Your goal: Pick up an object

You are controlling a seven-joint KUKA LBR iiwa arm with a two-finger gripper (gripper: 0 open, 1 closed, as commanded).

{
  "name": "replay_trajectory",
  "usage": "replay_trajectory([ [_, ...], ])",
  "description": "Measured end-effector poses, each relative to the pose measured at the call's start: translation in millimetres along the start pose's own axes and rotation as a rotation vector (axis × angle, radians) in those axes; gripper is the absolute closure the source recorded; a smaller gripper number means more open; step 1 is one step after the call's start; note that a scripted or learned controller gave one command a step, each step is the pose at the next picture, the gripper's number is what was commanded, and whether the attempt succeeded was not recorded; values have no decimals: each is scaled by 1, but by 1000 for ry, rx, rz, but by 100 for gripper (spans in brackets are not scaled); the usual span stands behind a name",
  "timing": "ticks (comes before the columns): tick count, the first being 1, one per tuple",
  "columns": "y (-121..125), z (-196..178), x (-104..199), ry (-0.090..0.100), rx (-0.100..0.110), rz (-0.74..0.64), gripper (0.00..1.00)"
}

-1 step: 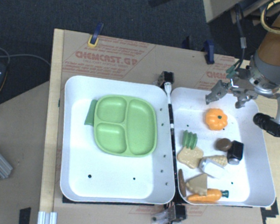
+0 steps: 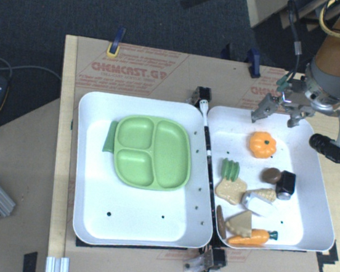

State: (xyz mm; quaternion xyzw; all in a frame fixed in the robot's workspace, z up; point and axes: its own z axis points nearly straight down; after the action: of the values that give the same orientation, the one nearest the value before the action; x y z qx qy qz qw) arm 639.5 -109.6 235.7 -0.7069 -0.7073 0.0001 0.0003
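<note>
Hand (image 2: 277,113) I see hovering with fingers apart, holding nothing, over the right bin's (image 2: 318,189) far edge, near the orange pumpkin (image 2: 262,144).

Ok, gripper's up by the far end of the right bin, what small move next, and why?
Probably lower it toward the orange pumpkin. The gripper hangs open with nothing between its fingers, just beyond the pumpkin, which sits apart from the clutter nearer the camera in the right bin, so it looks the easiest grab.

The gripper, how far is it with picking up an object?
Nothing looks picked yet. The gripper hangs open above the far end of the right bin, holding nothing. The orange pumpkin lies just below it. Descending, closing and lifting remain.
</note>
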Motion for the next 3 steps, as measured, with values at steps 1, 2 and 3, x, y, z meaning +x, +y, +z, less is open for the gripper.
replay_trajectory([
  [1, 5, 59, 8, 1, 6, -1, 0],
  [2, -2, 104, 4, 0, 5, 1, 0],
  [3, 3, 129, 5, -2, -16, -1, 0],
])
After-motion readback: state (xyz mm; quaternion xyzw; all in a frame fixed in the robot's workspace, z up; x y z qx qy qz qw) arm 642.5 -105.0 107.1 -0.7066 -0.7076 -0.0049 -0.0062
